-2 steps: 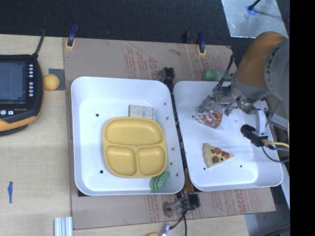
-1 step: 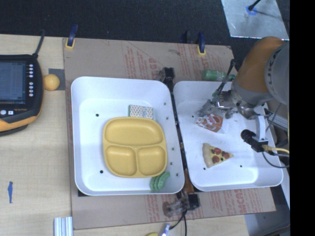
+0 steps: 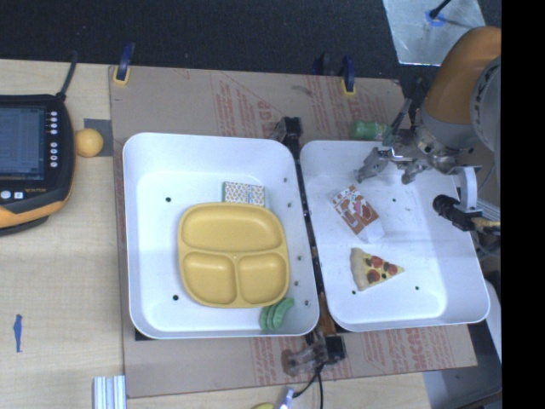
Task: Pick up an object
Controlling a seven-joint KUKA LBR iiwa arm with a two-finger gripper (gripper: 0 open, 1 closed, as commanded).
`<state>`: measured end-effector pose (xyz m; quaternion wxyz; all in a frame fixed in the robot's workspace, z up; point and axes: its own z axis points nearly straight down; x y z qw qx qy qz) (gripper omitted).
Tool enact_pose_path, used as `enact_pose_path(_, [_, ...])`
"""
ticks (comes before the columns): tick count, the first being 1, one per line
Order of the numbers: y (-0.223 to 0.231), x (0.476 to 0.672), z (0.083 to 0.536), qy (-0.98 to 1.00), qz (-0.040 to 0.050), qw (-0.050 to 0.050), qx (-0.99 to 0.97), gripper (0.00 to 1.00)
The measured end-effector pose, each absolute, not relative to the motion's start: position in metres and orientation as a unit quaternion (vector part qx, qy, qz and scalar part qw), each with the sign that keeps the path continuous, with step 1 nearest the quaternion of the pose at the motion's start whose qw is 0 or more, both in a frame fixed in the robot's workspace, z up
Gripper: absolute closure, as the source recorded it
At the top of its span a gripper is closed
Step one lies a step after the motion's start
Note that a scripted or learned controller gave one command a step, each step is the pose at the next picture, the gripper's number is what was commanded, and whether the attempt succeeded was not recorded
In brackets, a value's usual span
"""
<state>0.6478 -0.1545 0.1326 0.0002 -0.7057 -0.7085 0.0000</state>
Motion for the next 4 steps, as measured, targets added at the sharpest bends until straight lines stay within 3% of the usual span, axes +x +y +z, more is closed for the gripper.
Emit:
enact_pose_path(1, [-0.128,0.632,0.103,-0.708,0.0001,0.000,-0.706,0.00])
enact_pose_path(2, [-0.147,0.589,0.091,-0.709,0.0017,0.001,-0.706,0.00])
enact_pose_path(3, [-0.147,0.590,0.102,-0.709,0.0020,0.001,-0.705,1.00])
enact_pose_path(4, [-0.130,0.528,0.125,-0.709,0.0013,0.001,-0.706,1.00])
